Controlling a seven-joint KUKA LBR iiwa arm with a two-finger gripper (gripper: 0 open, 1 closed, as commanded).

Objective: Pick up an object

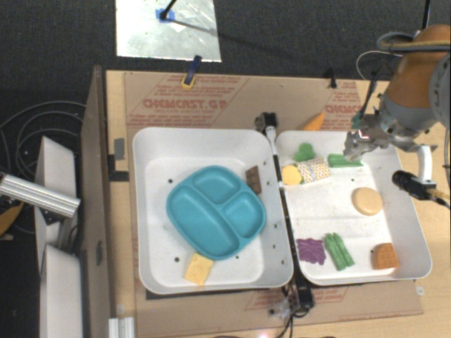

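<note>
Apparently mid-approach: gripper point(356, 145) low over the right bin's point(412, 220) far edge, a flat green piece point(344, 161) just beneath its tip. Nothing visibly held; finger state impossible to tell. Next move needs a short, centred descent onto that piece.

The arm point(416, 83) is seen entering from the right edge of the camera view, its grey body marked by an orange band point(416, 69) above the wrist, and it is angled downward and to the left. The gripper point(357, 145) is carried at the lower left end of the arm, low over the upper part of the right-hand bin. The metallic wrist section is visible just above the gripper, while a loop of cable is seen curving over the top of the arm.
</note>
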